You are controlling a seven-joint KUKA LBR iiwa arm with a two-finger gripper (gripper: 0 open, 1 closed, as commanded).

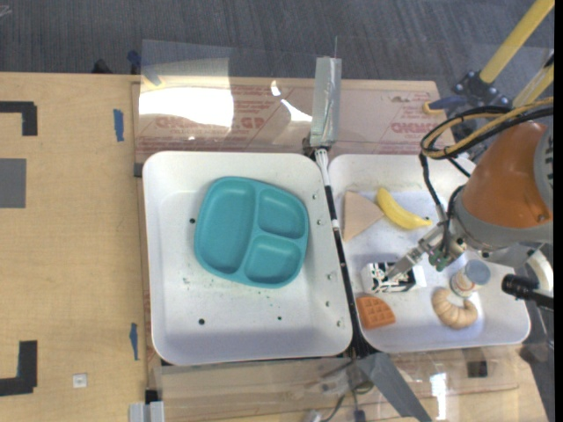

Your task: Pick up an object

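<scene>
We list first the small black-and-white object [387,277], lying on the floor of the right bin [501,328] toward its left half; we judge it the likeliest pick, since the gripper [398,273] sits directly over it. Whether the jaws are parted, clamped or around it we cannot tell.

Around that object:
- 5 o'clock, just beside: orange waffle piece [376,311].
- 11 o'clock, near: tan wedge [356,213].
- 12 to 1 o'clock: banana [400,210].
- 3 to 4 o'clock: croissant [455,309].
- 3 o'clock: small blue-grey round piece [476,272], partly under the arm.

Left bin [167,323]: teal divided plate [252,231], well apart at 9 o'clock.

Risks, as we judge them: the object looks flat and low, so the fingers could close above it or skid it toward the waffle; a low descent could press into the bin floor.

Room: the shared wall between the bins lies close at 9 o'clock, limiting leftward travel. Bare floor opens at 12 o'clock between the wedge and the banana; straight up is free.
</scene>
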